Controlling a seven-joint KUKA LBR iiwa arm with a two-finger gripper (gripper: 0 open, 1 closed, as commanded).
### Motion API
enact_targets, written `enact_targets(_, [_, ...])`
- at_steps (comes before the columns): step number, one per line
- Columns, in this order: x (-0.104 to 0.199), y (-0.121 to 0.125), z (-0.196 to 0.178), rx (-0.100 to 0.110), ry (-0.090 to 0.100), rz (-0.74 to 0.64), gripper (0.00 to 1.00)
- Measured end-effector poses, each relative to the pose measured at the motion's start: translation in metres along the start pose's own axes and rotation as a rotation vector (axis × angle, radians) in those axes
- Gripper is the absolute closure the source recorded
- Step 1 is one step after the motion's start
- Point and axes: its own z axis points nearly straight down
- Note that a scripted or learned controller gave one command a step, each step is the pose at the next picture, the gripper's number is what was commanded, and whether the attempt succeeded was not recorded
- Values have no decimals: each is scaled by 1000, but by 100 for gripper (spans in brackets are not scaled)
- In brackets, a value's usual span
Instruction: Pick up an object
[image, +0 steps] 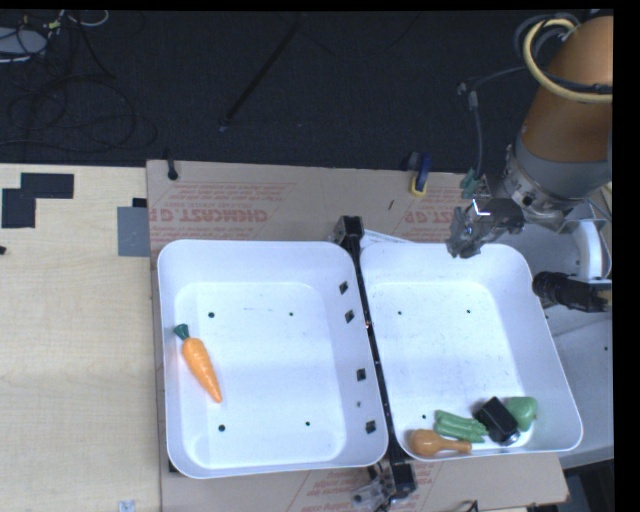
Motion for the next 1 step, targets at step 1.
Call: enact_targets(1, [-16,-32,9,19,1,4,100])
